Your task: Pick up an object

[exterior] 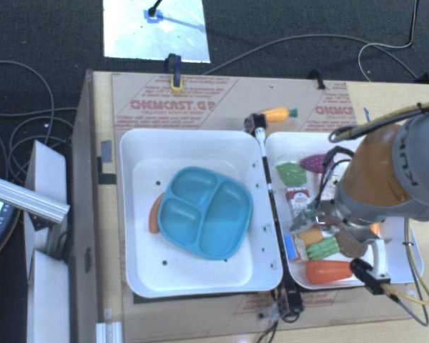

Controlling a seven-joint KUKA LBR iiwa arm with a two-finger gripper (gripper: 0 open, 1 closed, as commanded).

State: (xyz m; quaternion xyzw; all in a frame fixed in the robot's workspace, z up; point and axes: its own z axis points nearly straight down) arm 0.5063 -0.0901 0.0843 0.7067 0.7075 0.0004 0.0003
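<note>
gripper (316,219) down in right bin (286,143), can't tell its state tbh; green toy (322,249) just below, orange one (329,270) under that

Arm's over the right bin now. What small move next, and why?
Probably a short straight descent. The tool hangs over the cluster in the right bin, about above the green piece and beside the orange-red one. Nothing is visibly held, so going down to that pile seems the likely way to a grasp.
</note>
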